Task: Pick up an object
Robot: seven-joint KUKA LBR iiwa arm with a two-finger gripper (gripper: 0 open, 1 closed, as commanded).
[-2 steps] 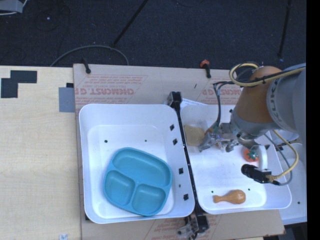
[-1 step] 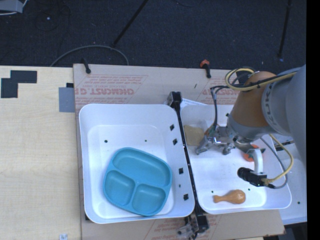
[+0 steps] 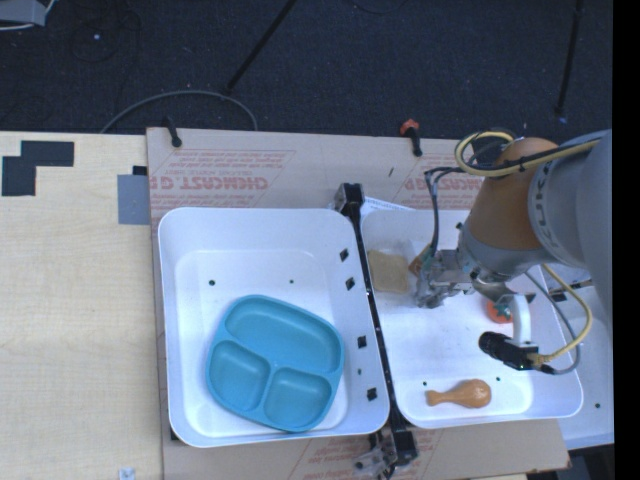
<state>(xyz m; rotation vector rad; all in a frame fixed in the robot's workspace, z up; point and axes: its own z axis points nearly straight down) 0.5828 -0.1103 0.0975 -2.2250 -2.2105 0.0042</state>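
Two shallow white plastic bins are seen side by side on a pale wooden surface. In the left bin a smooth blue divided plate with three compartments and rounded corners is laid flat. In the right bin, a tan drumstick-shaped toy is found near the front wall, with a flat beige piece close to the divider and a small orange object partly hidden by the arm. The pincer is lowered beside the beige piece; whether it is apart or together cannot be told. Cables are looped around the wrist.
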